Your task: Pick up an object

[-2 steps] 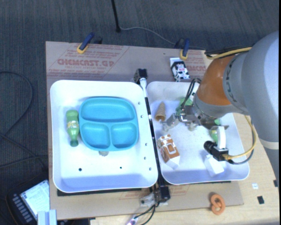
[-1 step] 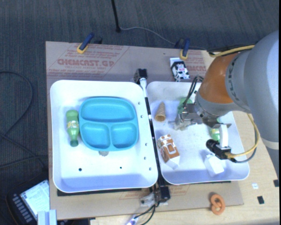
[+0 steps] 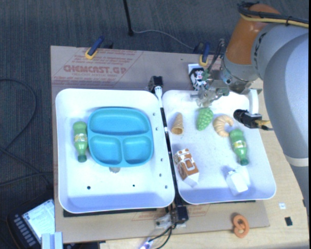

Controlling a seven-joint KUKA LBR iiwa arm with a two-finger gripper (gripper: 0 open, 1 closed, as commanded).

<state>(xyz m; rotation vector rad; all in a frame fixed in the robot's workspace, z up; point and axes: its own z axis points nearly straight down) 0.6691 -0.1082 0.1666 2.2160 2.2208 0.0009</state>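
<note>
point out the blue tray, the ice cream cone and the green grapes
blue tray (image 3: 119,122): camera view, upper compartment floor
ice cream cone (image 3: 177,123): camera view, middle of the cone
green grapes (image 3: 205,118): camera view, middle of the bunch

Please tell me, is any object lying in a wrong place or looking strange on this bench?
One thing stands out: a small orange pretzel lies on the bench outside both bins, just below the right bin. The other items lie inside bins: a green bottle beside the blue tray, and green grapes under the tool.

Bulky grey arm (image 3: 290,77); orange band (image 3: 246,32); black cables (image 3: 272,17) above.
</note>
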